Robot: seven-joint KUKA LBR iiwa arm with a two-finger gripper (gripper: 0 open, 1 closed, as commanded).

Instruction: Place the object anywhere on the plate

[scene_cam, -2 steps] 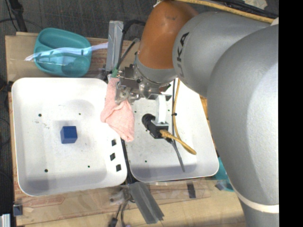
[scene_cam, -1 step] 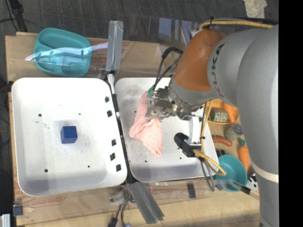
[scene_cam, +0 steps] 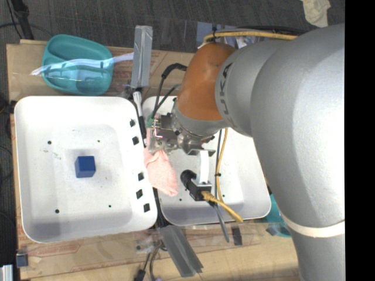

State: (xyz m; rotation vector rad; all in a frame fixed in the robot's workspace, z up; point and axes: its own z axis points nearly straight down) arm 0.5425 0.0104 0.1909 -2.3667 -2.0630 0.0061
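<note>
A soft pink cloth hangs over the seam between the two white bins, and its top end runs up into my gripper. The gripper sits at the left edge of the right bin, below the orange wrist band, and is shut on the cloth's upper end. A small blue cube lies flat in the middle of the left bin, well to the left of the gripper. The grey arm covers most of the right bin and hides what lies on its floor.
A teal plastic scoop rests on the bench behind the left bin. A yellow cable runs from the wrist across the right bin's front. Black clips line the left bin's right rim. A crumpled rag lies on the floor at the far right.
</note>
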